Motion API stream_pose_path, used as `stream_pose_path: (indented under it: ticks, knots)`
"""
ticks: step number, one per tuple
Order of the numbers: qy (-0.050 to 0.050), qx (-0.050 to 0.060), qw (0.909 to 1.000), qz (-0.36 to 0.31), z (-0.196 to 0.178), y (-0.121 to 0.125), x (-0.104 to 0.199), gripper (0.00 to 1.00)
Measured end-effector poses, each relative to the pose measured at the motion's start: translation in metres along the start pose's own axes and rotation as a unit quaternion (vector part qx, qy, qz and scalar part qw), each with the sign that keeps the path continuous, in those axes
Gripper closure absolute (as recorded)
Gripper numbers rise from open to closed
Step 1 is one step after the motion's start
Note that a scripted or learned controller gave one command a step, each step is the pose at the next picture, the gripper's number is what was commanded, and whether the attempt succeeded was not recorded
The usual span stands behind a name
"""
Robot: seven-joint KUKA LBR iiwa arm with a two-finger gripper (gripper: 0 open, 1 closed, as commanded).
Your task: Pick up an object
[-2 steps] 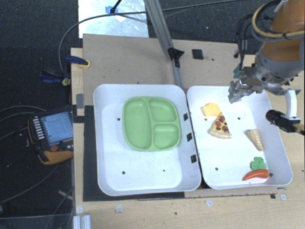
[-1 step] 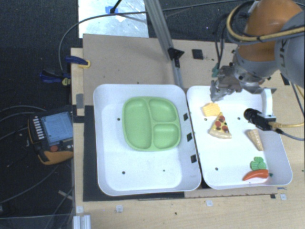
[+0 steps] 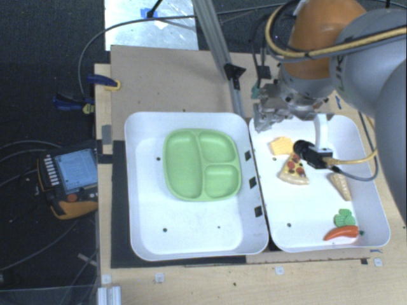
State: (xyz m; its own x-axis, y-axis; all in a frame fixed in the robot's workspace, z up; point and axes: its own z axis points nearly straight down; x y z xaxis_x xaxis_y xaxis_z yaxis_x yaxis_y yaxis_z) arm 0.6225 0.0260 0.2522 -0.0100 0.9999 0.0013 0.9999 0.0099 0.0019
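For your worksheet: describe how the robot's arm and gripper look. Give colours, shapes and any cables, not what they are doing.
The arm is bulky, rounded and smooth grey, with a domed orange band above the wrist. Yellow and black cables loop around the wrist. Below sits the gripper, a compact dark grey metal block.

- You look down from one fixed camera above the bench, tilted at a slant.
- The left bin (image 3: 191, 234), your landmark, sits centre-left in your frame; the right bin (image 3: 369, 189) lies just beside it.
- The arm (image 3: 369, 56) enters from beyond that, upper right, close to your lens.
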Motion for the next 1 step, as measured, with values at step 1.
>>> stream_pose_path:
  ticks: [1]
  knots:
    - [0.0, 0.0, 1.0, 0.0, 0.0116, 0.0031, 0.0542, 1.0]
